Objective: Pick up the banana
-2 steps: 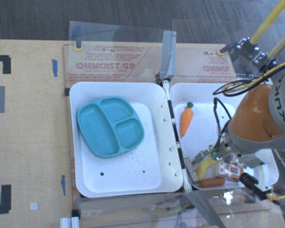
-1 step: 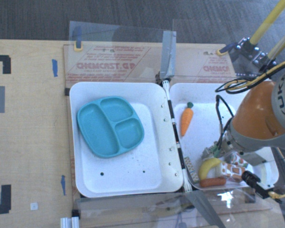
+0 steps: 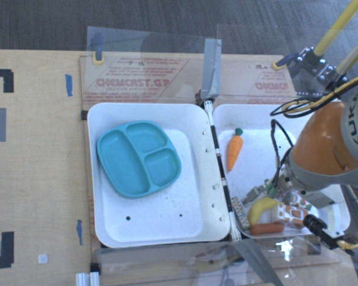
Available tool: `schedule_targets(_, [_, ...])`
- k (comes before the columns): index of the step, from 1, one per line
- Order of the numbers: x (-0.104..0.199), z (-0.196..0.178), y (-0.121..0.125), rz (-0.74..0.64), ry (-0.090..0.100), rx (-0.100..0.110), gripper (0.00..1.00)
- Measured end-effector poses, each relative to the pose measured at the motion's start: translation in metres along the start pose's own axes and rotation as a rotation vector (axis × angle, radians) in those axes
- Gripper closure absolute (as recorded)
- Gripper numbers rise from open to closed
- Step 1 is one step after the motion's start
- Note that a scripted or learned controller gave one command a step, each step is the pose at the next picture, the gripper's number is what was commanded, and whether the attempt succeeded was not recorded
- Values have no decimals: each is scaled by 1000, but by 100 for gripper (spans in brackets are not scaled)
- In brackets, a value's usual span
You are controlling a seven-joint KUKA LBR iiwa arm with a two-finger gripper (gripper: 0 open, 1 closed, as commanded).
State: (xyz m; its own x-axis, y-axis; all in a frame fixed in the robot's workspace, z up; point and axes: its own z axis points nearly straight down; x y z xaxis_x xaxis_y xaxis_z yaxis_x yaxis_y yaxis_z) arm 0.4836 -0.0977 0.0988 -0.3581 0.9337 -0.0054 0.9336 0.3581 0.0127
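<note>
The banana lies in the near part of the right bin, crowded by neighbours: a red sausage-like item lies just in front of it, a patterned orange-and-white packet sits just beside it on the right, and a small packet lies by the bin's left wall. The end effector hangs just above and to the right of the banana, under the orange band of the arm; whether it is spread or closed cannot be told, and nothing is seen held in it. The likely trouble is the crowding: a descent slightly off could catch the packet or the sausage instead, or nudge the curved banana so it slips out sideways. The carrot lies well apart, further back. The left bin holds a blue divided tray. Red print on the board behind reads roughly "CHEMCAST GP", repeated; smaller lines are illegible.
</note>
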Motion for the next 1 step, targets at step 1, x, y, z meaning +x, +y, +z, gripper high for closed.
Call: schedule_targets(1, [0,11,-3,214,3,7,0])
